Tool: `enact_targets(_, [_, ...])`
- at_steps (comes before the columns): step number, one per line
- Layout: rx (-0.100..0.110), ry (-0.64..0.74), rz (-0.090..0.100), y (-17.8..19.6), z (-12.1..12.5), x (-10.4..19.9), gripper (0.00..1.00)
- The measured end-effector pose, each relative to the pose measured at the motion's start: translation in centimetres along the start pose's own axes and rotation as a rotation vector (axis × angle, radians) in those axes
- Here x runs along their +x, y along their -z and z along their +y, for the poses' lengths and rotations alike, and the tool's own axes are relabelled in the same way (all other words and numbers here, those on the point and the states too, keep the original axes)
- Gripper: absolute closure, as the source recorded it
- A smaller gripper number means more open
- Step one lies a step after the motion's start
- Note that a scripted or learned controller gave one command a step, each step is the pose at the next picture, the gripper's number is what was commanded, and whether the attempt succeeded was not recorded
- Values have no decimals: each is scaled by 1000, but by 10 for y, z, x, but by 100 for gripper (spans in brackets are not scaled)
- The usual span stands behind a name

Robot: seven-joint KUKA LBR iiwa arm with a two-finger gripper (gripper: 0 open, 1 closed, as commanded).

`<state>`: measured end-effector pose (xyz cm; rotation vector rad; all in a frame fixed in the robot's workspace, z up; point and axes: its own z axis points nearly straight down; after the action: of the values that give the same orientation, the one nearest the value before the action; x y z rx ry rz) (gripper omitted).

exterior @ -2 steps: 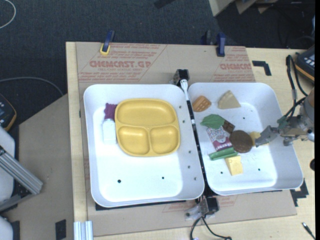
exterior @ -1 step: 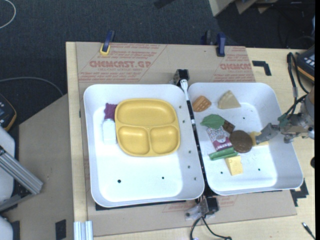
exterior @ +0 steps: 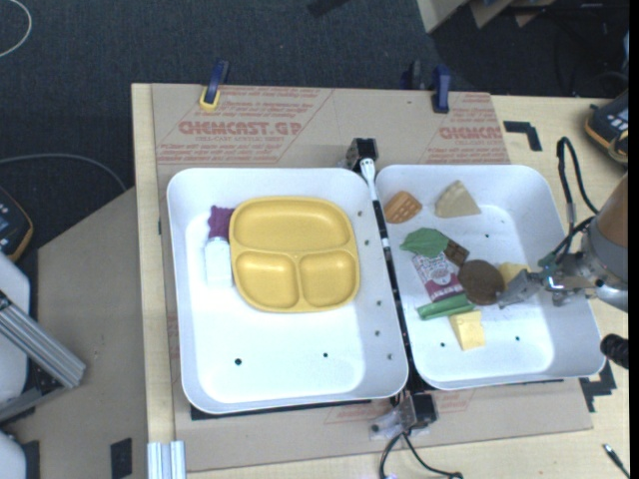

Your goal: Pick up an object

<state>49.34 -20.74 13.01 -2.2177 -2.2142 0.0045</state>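
Yellow block (exterior: 467,331) left of claw (exterior: 516,289)

Single fixed camera high above the bench (exterior: 160,267), looking down at a slant, far enough back to frame both white bins (exterior: 190,267) side by side, dark floor (exterior: 100,48) beyond, arm (exterior: 609,257) entering from the right
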Motion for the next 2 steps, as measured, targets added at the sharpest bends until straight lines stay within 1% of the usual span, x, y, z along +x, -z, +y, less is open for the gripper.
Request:
enact_targets(1, [-2,1,0,-48,-1,1,0])
enact_targets(2, [-9,-1,-4,-35,1,0,100])
